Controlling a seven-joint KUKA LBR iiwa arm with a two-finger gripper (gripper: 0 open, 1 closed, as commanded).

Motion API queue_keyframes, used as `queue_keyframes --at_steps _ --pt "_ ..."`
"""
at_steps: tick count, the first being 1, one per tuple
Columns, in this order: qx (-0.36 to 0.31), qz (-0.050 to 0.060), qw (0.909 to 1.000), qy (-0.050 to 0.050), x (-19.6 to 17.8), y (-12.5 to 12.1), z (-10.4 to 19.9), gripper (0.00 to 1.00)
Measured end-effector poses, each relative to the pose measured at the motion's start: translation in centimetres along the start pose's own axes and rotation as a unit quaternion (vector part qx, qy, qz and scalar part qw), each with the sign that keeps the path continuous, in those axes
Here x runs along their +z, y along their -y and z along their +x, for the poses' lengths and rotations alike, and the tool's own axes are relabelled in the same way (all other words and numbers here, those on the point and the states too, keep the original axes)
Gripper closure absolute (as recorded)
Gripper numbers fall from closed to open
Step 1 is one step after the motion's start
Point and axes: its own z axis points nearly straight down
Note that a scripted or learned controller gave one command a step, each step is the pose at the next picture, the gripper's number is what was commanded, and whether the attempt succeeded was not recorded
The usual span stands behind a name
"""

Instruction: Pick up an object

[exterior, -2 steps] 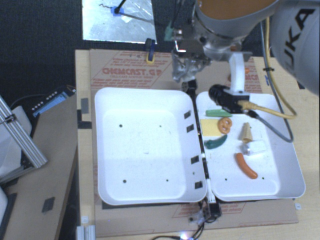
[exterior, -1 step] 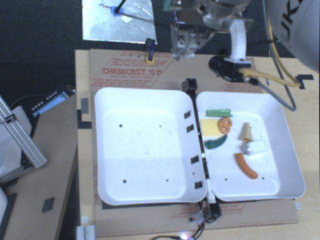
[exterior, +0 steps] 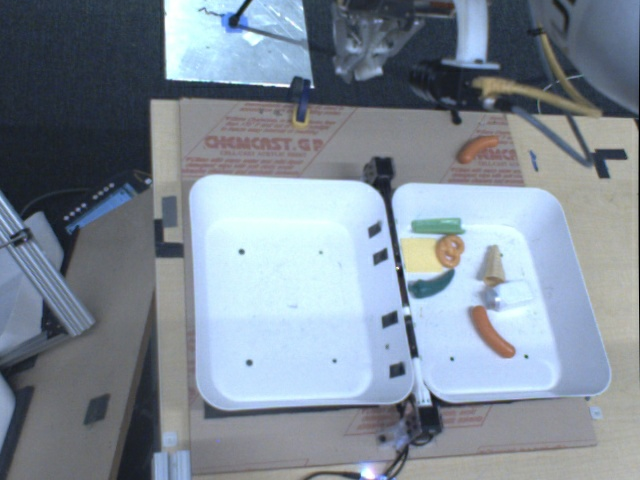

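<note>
Sausage (exterior: pixel 492 331) lies in right bin (exterior: pixel 575 268), ungrasped. Gripper (exterior: pixel 365 53) hovers beyond worktop's far edge, jaws' state unclear. Next: reach, descend.

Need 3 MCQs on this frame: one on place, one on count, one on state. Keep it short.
1. Where do most of the toy foods lie?
A. left bin
B. right bin
C. bare bench only

2. How many orange sausages are in view?
A. one
B. two
C. four

3. Where is the gripper?
A. low inside the left bin
B. pressed on the pretzel
C. raised beyond the bins' far edge

Key:
1 B: the pretzel, green pepper and cone all sit in the right bin, not the left bin.
2 B: one sausage lies in the right bin, another on the cardboard behind it.
3 C: the gripper hangs over the dark floor past the bins.
</note>
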Motion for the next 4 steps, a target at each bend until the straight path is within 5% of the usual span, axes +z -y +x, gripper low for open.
queue_keyframes --at_steps 1,2,4 --pt "0.0 0.003 1.0 0.001 0.4 -4.5 2.4 1.0" --pt "0.0 0.002 1.0 0.001 0.3 -6.2 4.1 1.0" --pt "0.001 0.002 1.0 0.001 0.3 -6.2 4.0 1.0"
